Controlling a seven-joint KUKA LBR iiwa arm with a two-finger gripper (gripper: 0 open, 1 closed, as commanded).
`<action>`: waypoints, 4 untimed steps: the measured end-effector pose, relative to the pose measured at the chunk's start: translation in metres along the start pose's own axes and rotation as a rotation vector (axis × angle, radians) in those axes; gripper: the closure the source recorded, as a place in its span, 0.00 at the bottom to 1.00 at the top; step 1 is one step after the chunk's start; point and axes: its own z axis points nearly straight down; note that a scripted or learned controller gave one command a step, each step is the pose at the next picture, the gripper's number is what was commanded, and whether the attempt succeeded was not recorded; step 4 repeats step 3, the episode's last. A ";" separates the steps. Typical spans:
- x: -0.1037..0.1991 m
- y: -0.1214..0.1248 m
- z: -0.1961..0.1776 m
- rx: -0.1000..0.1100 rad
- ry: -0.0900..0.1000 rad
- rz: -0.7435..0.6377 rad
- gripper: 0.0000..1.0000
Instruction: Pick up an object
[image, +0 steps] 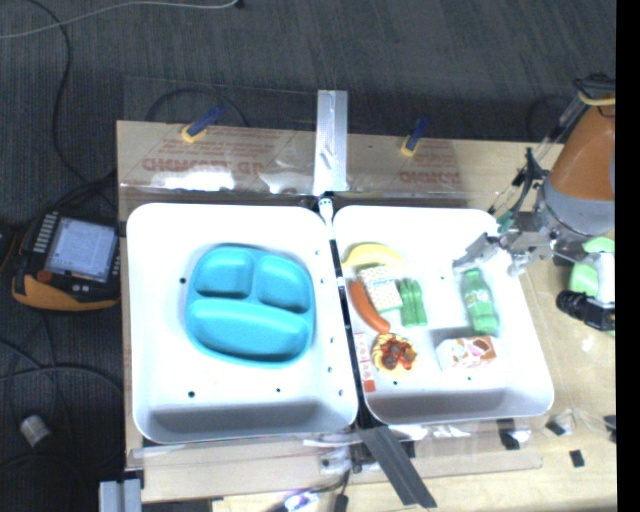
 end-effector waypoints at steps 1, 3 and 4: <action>-0.001 0.011 0.088 -0.007 0.006 0.043 0.00; 0.062 0.030 -0.033 0.000 -0.003 0.097 1.00; 0.062 0.030 -0.033 0.000 -0.003 0.097 1.00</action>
